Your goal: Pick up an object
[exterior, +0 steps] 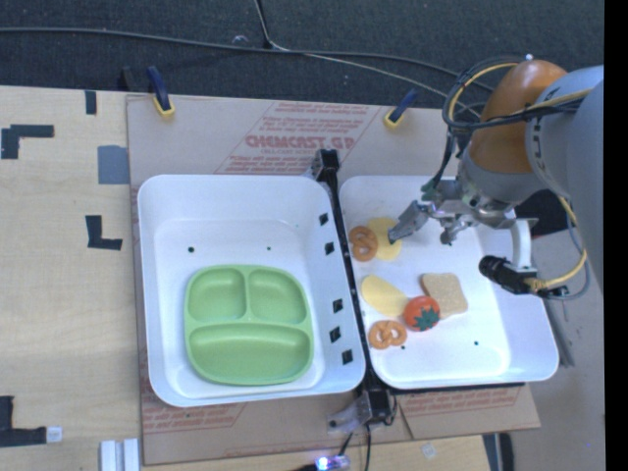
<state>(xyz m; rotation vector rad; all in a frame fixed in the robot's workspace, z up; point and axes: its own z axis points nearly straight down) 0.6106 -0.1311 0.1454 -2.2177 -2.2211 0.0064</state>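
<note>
My claw [424, 222] hangs with fingers apart, holding nothing, just beside the orange pretzel [362, 242]; I should centre over it, then descend squarely.

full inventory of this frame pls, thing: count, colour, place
bins: 2, white, side by side on the cardboard
divided plate: 1, green, left bin
pretzels: 2, orange-brown, right bin, one upper left, one lower left
yellow pieces: 2, right bin, one under the upper pretzel
bread slice: 1, tan, right bin
strawberry: 1, red, beside the bread slice
clamps: 2, blue-yellow, cardboard's top edge
gripper: 1, grey, over the right bin's upper left
</note>
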